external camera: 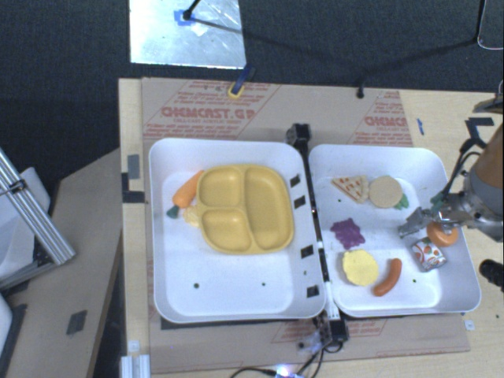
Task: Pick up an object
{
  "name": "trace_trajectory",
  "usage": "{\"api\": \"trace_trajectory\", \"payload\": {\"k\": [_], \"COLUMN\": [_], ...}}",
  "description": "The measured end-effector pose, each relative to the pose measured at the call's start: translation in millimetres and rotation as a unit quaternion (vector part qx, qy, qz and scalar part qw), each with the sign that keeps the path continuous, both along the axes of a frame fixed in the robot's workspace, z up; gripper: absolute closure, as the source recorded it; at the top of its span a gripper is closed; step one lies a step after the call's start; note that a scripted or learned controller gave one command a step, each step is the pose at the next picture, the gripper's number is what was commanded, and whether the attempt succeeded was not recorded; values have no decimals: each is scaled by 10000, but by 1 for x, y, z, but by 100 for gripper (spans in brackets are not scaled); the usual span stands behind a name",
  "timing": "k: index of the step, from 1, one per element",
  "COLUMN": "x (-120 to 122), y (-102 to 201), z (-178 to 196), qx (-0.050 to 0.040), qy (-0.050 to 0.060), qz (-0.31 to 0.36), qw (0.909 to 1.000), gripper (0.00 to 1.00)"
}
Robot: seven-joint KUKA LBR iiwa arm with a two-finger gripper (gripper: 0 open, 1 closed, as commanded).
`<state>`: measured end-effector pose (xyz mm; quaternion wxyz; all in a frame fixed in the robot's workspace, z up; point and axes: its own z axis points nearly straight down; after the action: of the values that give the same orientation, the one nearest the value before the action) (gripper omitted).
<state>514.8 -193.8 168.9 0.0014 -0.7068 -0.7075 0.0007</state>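
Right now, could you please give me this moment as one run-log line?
end effector: low in right white bin | nearest: small orange round toy, patterned can | grasp: unconfirmed

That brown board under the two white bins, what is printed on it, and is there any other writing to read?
"CHEMCAST GP": red print on the brown board, upper left, readable but faint.
Red print at the board's upper right: same style, too blurred to read.
Can near the pincer: red pattern, no legible words.
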Motion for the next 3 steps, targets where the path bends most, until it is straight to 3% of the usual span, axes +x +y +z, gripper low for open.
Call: {"api": "trace_trajectory", "payload": {"k": [1, 2, 3], "x": [8, 9, 9], "y": [-6, -4, -5], "z": [-40, -72, -63], "qx": [-63, 0, -18], "qy": [-123, -41, -51], "qz": [9, 10, 7], "qw": [9999, 10000, 10000], "gripper": [0, 0, 100]}}
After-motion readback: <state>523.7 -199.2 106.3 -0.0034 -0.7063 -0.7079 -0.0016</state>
